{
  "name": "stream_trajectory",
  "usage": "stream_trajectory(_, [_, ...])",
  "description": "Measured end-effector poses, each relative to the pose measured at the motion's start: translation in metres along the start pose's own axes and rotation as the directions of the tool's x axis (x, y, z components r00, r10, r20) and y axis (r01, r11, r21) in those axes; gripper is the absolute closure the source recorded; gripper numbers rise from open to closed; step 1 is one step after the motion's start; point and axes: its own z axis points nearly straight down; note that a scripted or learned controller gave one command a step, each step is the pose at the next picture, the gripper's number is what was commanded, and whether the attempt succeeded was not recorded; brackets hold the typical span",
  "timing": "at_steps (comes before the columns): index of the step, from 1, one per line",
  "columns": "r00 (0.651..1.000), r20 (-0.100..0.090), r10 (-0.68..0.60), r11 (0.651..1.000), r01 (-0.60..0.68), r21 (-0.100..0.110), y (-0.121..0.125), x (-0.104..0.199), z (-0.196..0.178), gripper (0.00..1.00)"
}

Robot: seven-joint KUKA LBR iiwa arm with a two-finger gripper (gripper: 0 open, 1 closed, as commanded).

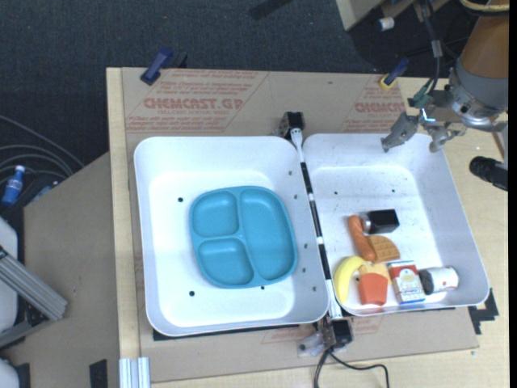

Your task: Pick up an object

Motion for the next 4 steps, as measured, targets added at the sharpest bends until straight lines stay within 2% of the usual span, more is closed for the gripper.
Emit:
stream_trajectory(1, [1.000, -0.001, 0.000, 1.000, 0.000, 0.000, -0.024, 0.038, 0.150, 0.00])
stream_trajectory(2, [1.000, 0.000, 0.000, 1.000, 0.000, -0.003, -0.023, 0.037, 0.140, 1.00])
stream_trajectory(3, [1.000, 0.000, 0.000, 1.000, 0.000, -0.002, -0.023, 0.037, 0.140, 0.00])
stream_trajectory(4, [1.000, 0.000, 0.000, 1.000, 0.000, -0.003, 0.012, 0.059, 0.150, 0.00])
